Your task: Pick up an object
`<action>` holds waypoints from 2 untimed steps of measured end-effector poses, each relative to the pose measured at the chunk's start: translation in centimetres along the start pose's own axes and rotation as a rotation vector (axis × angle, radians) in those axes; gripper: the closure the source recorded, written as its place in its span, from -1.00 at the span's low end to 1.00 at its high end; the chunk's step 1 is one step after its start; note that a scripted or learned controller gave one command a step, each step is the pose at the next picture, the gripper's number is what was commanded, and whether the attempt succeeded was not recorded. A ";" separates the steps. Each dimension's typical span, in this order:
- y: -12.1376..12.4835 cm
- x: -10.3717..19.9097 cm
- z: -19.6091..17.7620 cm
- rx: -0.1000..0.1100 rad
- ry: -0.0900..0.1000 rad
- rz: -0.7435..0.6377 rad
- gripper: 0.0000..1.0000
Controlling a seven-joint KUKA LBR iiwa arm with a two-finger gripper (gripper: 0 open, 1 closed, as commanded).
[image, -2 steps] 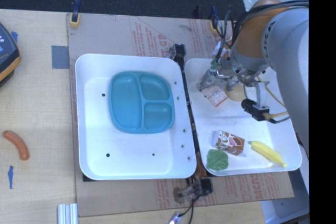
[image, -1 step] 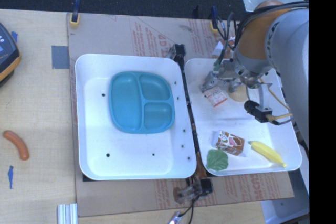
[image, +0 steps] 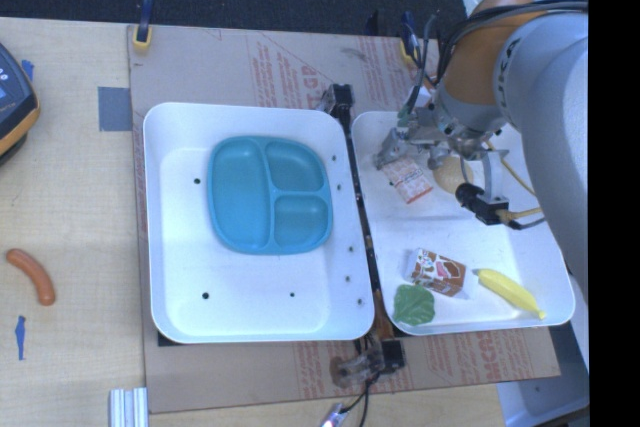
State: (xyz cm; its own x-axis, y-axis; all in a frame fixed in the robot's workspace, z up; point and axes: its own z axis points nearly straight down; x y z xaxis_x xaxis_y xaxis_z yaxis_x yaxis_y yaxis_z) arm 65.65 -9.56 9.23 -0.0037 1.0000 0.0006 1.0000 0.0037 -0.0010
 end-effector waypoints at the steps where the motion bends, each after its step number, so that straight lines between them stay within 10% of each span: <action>1: 0.1 -0.1 -1.1 -0.001 -0.001 -0.004 1.00; 2: -4.2 8.1 -10.0 0.000 0.001 -0.001 1.00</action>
